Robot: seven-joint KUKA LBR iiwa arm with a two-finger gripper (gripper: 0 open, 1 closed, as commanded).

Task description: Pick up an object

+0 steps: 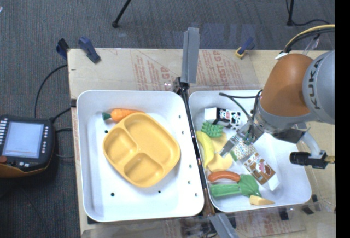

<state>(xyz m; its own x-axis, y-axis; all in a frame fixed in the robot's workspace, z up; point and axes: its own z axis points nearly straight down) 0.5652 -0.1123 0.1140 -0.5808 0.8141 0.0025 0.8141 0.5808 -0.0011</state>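
My gripper (234, 147) hangs low over the middle of the right bin (298, 190), just above a pile of toy food. Beside it on the left lies a yellow banana (206, 145), with another yellow piece (220, 163) right under the gripper. A brown-and-white carton (261, 170) lies just to its right. A red sausage (223, 176), a green vegetable (236, 188) and a cheese wedge (261, 200) sit nearer the front. A cow-patterned carton (226, 116) and a green leafy toy (213, 129) lie behind it.
The left bin (87, 138) holds a yellow divided plate (141, 148) and an orange carrot (122, 114) behind it. A grey post (190, 59) stands between the bins at the back. Clamps (88, 50) grip the bench edge. A control pendant (24, 143) lies far left.
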